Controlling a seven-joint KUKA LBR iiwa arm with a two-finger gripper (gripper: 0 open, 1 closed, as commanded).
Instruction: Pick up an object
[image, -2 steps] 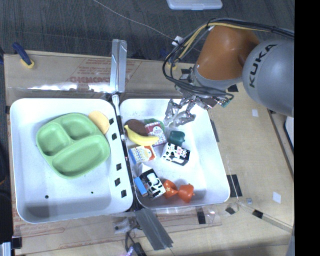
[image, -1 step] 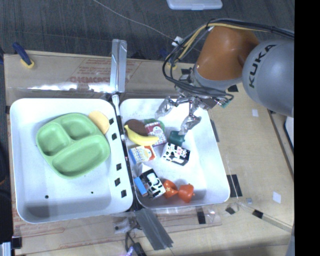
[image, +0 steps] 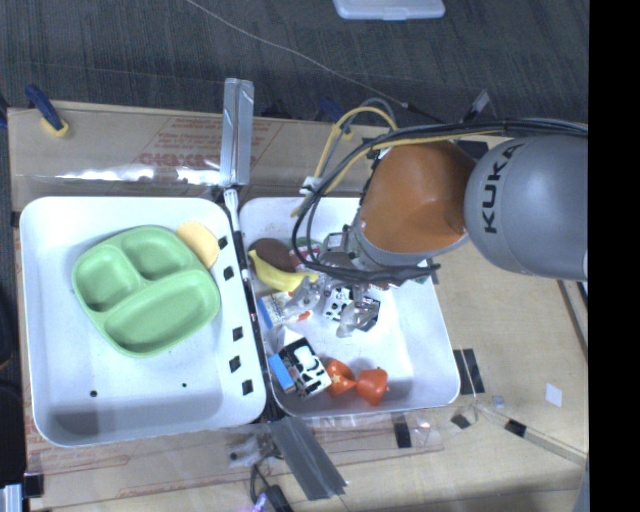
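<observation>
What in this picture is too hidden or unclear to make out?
- Hand: sits among the clutter, and its own wrist above hides whether it holds anything.
- Right bin: its upper part is covered by the arm.
- Black-and-white object: too small to identify.
- Brown item: partly behind the banana.

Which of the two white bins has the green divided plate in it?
The left bin holds the green plate, with a yellow piece at the plate's upper right edge. The right bin holds small jumbled items, and the gripper is there.
</observation>
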